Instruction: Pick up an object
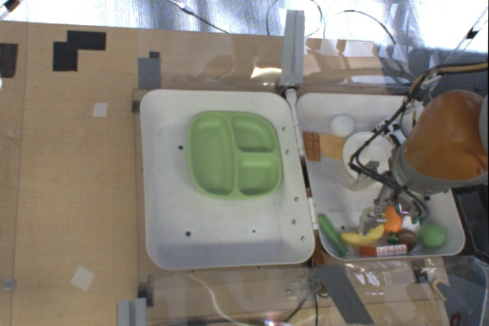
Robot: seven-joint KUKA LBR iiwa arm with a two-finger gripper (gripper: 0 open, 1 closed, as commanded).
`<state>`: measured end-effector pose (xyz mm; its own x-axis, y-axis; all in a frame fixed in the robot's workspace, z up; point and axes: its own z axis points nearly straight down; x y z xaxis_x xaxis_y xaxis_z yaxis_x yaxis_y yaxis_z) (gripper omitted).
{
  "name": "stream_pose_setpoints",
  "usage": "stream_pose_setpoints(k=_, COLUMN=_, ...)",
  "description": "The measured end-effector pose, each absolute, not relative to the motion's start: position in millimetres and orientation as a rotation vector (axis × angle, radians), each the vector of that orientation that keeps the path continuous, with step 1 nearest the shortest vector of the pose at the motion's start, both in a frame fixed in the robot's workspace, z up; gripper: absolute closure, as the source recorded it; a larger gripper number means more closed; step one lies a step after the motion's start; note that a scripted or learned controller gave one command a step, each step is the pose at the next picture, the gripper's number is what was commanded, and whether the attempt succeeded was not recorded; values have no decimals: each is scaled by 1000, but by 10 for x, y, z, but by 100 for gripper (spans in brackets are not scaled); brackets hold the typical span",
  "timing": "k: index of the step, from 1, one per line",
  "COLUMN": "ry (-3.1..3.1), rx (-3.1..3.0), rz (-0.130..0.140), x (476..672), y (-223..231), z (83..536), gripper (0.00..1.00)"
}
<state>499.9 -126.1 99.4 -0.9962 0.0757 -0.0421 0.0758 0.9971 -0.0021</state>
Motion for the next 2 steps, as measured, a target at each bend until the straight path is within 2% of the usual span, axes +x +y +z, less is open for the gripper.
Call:
stream_pose_setpoints(k=1, ry=3093, rx=105, rz=-8, x=5021, y=-1246, z=1090, gripper=100)
stream_pose_setpoints(k=2, ry=3120, rx=120, rz=6, x=5165, y=-395, z=1899, gripper=100)
